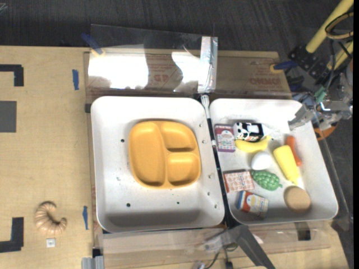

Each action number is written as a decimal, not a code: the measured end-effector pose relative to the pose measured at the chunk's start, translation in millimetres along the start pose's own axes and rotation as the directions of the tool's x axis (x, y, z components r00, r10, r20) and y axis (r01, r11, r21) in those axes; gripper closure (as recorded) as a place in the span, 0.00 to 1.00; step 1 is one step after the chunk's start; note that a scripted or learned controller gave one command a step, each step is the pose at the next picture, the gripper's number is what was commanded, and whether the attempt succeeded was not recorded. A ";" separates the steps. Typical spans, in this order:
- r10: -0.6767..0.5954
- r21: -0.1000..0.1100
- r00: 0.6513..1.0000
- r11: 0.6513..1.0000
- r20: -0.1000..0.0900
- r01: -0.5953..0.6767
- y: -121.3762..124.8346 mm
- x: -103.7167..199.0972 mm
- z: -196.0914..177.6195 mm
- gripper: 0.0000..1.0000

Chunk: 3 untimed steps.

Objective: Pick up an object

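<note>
The tan cardboard-covered desk [45, 150] carries two shallow white plastic bins side by side, with strips of blue tape and black markings on its left part. The left white bin [106, 206] holds a yellow-orange plastic divided plate [164, 153], which lies flat near the bin's middle with its three compartments facing up. The right white bin [322, 198] holds the small things, crowded together: a long yellow block [286, 162] lies at a slant with a thin orange carrot-like piece [294, 148] just beside its upper right side; a yellow banana [252, 145] lies below a black-and-white cow-patterned box [248, 130], touching it; a dark red and white small carton [225, 138] sits at the bin's left wall. Lower down are a brown round bun-like ball [297, 198], a green bumpy toy vegetable [266, 180], a white egg-shaped piece [261, 161] between banana and green toy, a red patterned flat packet [238, 180], and a small blue, white and orange can [252, 203] lying on its side. The grey arm's end, with the jaws [303, 116], sits over the right bin's upper right corner (whether they stand wide or narrow I cannot tell), with nothing seen between them. Outside the bins, a tan curled croissant-like toy [50, 217] lies on the desk's lower left.
</note>
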<state>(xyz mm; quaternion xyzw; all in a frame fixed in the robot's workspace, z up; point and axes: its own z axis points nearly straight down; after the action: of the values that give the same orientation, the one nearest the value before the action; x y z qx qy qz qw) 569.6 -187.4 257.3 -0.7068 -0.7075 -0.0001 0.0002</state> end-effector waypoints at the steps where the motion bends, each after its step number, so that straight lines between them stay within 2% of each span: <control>1: 0.437 0.008 0.899 0.899 0.002 -0.437 -20.7 6.0 74.6 0.00; 2: 0.680 -0.002 0.733 0.733 -0.002 -0.680 -10.3 1.9 160.1 0.00; 3: 0.356 0.002 0.935 0.935 -0.008 -0.356 16.2 -5.0 170.0 0.00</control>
<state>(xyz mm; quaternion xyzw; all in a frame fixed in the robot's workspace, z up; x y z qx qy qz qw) 585.8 -192.4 87.3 -0.8230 -0.5680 -0.0028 0.0031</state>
